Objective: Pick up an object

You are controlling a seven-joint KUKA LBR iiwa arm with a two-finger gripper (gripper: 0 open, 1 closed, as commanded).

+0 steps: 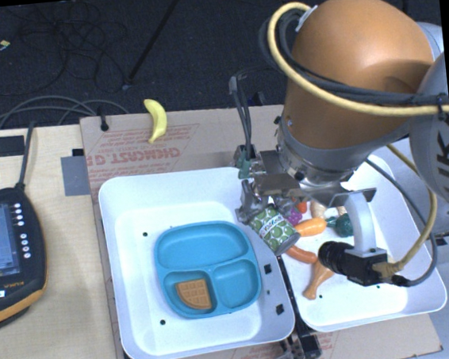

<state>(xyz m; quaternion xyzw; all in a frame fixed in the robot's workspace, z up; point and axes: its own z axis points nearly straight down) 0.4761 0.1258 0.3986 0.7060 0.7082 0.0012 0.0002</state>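
My gripper [249, 209] hangs over the divide between the two bins, under the big orange wrist band [351, 58]. It is shut on the upper end of a green and white packet [273, 228], which tilts down to the right across the right bin's left rim. Just right of the packet, on the right bin's floor, lie an orange carrot [310, 227], a purple piece [294, 215], a teal piece [341, 222], a second orange piece [301, 254] and a tan drumstick [318, 279].
The left bin [126, 225] holds a blue divided plate [205, 258] with a brown waffle [194, 295] in its lower-left section. A yellow banana [155, 120] lies on the cardboard behind the bins. A teach pendant [1, 254] sits at far left. A black cabled part [353, 265] hangs over the right bin [424, 297].
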